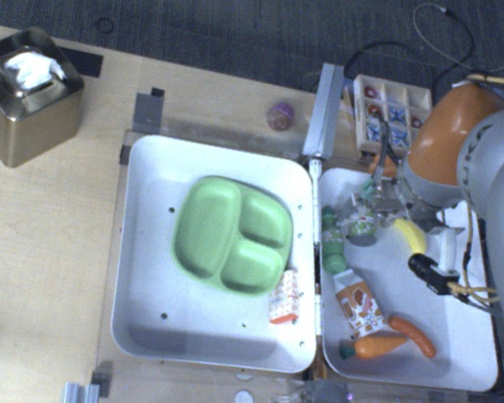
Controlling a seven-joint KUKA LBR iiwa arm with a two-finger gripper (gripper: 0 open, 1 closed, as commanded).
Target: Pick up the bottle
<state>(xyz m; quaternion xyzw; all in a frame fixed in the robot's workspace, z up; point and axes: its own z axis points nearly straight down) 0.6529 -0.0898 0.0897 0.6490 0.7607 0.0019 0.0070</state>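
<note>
One gripper (366, 214) hung low over the upper left corner of the right bin (414, 377), and its tip was a blur of metal and shadow, so whether it was spread or closed could not be told. Nothing could be seen held in it.

Just below it and to its left, against the bin's left wall, lay a small green object that I took to be the bottle (331, 247), though it was too small to make out clearly. It seemed to lie on its side along the wall, close under the gripper but apart from it.

Judging by its looks, it was probably a light plastic toy, stiff enough to squeeze but smooth and round, so it would be likely to roll or slip out. The best hold looked to be across the middle of its body. The nearby wall left little room on that side.

Further out in the same bin lay a banana (410, 236), a snack packet (358, 307) and a carrot (379, 345). In the left bin (130, 252) sat a green divided plate (233, 234).
</note>
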